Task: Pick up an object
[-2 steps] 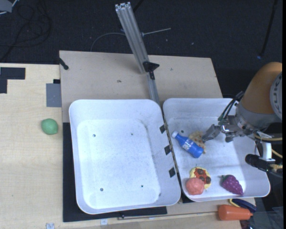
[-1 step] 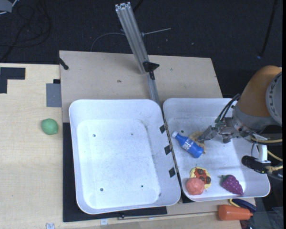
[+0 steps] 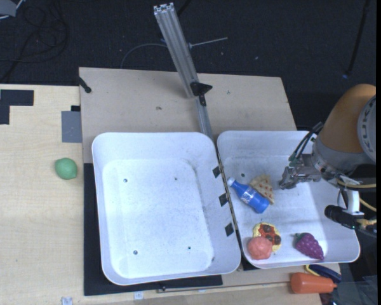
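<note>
In the right bin lie a blue bottle, a tan waffle-like piece touching it, a red and yellow toy food and a purple grape bunch. My gripper hangs over the bin's middle right, just right of the waffle piece and the bottle. Its dark fingers point down and left, with nothing visible between them.
The left bin sits beside the right one. A green ball rests on the bench at far left. An orange object lies below the right bin's front edge. A metal rail slants up behind the bins.
</note>
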Controlling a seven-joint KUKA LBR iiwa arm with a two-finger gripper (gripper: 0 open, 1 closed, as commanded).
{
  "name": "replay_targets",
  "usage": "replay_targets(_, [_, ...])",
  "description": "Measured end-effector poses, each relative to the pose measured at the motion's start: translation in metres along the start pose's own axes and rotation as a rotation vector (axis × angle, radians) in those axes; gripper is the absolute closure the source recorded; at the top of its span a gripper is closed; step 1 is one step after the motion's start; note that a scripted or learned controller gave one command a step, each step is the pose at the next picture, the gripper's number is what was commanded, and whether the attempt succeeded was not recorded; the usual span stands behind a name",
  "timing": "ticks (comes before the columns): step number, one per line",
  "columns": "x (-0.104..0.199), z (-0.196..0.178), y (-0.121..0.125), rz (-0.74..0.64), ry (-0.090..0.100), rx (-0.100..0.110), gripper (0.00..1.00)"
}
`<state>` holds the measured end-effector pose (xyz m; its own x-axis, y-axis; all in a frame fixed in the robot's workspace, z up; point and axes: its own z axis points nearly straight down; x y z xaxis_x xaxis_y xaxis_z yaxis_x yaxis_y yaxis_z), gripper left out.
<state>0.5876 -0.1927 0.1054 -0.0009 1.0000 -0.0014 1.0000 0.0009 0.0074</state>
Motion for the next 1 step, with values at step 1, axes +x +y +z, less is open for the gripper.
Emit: replay_targets(1, [0.0034, -0.0424, 0.0011, 0.001, 0.001, 0.005, 1.00])
